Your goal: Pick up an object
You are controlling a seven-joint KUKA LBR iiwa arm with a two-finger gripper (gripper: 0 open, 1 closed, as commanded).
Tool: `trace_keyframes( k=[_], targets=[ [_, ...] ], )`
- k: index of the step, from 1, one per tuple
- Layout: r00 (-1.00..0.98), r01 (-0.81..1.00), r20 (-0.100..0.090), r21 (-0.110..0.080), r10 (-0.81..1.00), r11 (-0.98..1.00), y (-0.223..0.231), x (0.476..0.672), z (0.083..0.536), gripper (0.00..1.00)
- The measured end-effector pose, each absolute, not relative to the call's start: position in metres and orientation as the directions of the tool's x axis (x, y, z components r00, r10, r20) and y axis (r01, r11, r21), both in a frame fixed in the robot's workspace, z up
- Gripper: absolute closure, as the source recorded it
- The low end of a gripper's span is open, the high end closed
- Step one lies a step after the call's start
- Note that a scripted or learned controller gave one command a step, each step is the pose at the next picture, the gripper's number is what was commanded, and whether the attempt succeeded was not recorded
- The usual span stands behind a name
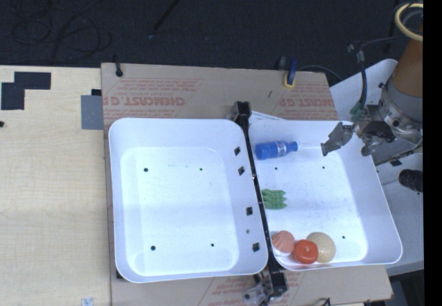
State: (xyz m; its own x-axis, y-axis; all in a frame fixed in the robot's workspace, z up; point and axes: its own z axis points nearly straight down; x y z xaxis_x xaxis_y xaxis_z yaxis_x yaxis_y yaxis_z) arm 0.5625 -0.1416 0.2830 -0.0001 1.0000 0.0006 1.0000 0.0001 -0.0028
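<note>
At about two o'clock over the right bin (387, 228), we see our gripper (349, 137) reaching in from the right. Its two fingers (336, 139) look a little apart, and we see nothing between them. So we are not holding anything yet.

Just past the fingers, toward nine o'clock, a blue bottle (275, 150) lies on its side near the top of the bin. It is the closest thing to us, but we are not touching it.

Lower down, near the wall between the bins, a small green toy (273, 199) rests by itself. At six o'clock, in the bottom corner, three round things sit together: a pink piece (282, 240), a red one (306, 251) and a pale one (323, 245). They touch each other.

The left bin (117, 201) lies at nine o'clock, well apart from us.

We think the job has hardly begun. We still have to pick one thing, come down on it, squeeze, and lift. The bottle looks like the easiest choice, though it might roll.
</note>
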Motion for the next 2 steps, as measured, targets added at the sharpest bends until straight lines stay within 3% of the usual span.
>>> trace_keyframes(
  k=[1,2],
  targets=[
    [0.003,1.0,0.001,-0.005,1.0,-0.003,-0.174,0.514,0.283,0.0],
    [0.003,1.0,-0.001,0.0,1.0,-0.003,-0.204,0.474,0.315,0.0]
  ],
)
